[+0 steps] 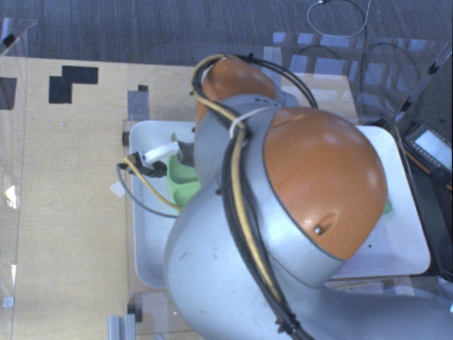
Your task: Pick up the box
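Lying in the left bin [145,261], a green object [182,180].

A green object [182,180] lies in the left white bin [145,211], beside the right bin [407,211] on a wooden bench [64,211]

Robotics lab: KUKA arm [283,211] over 2 white bins [145,246], wood bench [64,204], clear guard panels [14,119].

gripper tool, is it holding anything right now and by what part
Cannot be told: the arm covers the tool over the left bin, beside a green object.
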Action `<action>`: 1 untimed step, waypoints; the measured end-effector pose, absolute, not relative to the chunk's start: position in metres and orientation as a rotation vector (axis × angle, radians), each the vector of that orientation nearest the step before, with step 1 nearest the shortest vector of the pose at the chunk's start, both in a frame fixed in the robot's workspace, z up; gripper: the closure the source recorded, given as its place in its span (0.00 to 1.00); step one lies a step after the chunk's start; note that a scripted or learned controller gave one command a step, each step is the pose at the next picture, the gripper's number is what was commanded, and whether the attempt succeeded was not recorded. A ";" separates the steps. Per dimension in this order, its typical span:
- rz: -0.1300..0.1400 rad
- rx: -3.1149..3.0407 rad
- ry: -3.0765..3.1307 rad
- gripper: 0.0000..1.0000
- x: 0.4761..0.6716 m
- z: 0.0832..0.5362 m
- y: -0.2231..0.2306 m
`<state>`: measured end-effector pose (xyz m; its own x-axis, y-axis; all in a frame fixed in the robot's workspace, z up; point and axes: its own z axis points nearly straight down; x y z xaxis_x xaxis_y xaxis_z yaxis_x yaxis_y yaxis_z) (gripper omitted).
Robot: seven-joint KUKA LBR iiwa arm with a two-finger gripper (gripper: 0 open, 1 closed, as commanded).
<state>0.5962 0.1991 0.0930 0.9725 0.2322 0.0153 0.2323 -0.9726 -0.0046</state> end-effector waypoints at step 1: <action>-0.012 -3.097 -0.376 0.00 0.574 0.126 0.161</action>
